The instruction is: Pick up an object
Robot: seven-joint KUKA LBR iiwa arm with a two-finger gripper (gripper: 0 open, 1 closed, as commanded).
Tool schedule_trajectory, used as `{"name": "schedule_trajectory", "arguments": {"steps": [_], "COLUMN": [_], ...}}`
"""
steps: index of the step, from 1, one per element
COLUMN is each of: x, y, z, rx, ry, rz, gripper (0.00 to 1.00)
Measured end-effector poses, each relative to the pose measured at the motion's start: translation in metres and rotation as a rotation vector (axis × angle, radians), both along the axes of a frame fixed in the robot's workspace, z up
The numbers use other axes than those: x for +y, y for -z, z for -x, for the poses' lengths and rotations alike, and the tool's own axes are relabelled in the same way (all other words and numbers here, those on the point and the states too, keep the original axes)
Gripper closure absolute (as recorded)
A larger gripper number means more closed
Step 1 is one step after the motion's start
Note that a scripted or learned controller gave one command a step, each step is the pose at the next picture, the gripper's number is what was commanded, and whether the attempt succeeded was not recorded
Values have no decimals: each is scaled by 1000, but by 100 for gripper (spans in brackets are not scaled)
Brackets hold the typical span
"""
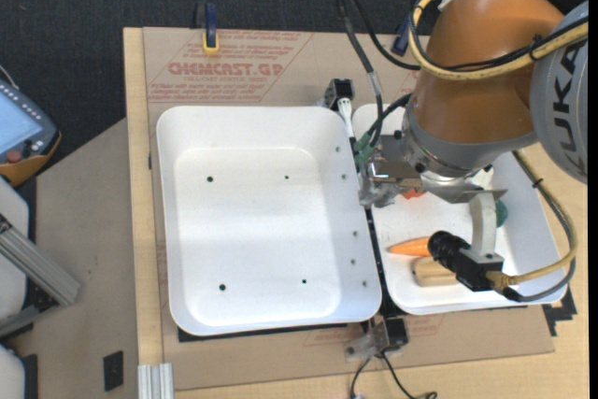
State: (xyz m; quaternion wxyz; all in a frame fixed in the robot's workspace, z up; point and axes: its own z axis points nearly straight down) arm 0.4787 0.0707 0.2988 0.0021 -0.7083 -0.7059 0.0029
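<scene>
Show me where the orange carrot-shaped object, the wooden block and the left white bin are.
orange carrot-shaped object point(407, 248), camera view, middle of its visible body.
wooden block point(430, 272), camera view, its top face.
left white bin point(252, 220), camera view, bare floor of the bin.

Two white bins point(257, 220); one orange carrot point(407, 248); one wooden block point(431, 272).

Grey KUKA arm point(486, 89), glossy orange dome-shaped band, white lettering on grey casing, yellow and black cables looping around it
</scene>
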Motion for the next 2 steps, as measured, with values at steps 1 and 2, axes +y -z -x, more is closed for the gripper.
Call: {"name": "schedule_trajectory", "arguments": {"steps": [1, 2], "x": [-22, 19], "y": [-23, -41], "z": [-1, -25], "rx": [-10, -11], "ry": [-1, -7], "rz": [-1, -2], "gripper": [100, 100]}}
